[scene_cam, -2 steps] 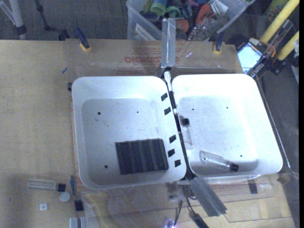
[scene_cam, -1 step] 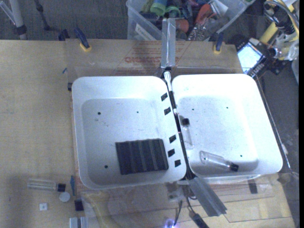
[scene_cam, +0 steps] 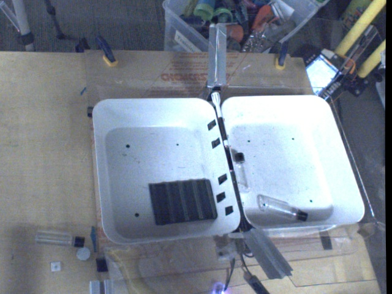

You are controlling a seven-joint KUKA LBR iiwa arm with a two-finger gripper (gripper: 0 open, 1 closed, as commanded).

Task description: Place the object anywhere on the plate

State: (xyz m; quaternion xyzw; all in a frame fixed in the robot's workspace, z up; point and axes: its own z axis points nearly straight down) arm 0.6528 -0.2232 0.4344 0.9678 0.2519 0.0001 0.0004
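Observation:
A dark ribbed rectangular plate [scene_cam: 182, 201] lies flat on the floor of the left white bin [scene_cam: 98, 164], toward its front right. In the right white bin [scene_cam: 346, 164], a clear tube with a black cap [scene_cam: 278, 207] lies on its side near the front, cap pointing right. The tube and the plate are apart, with the wall between the bins separating them.
A small dark piece [scene_cam: 238, 158] sits by the right bin's left wall. Black tabs line the divider [scene_cam: 219, 164]. A clear crate of tools [scene_cam: 245, 11] stands behind the bins. Small vials and caps [scene_cam: 58, 239] lie on the bench at front left.

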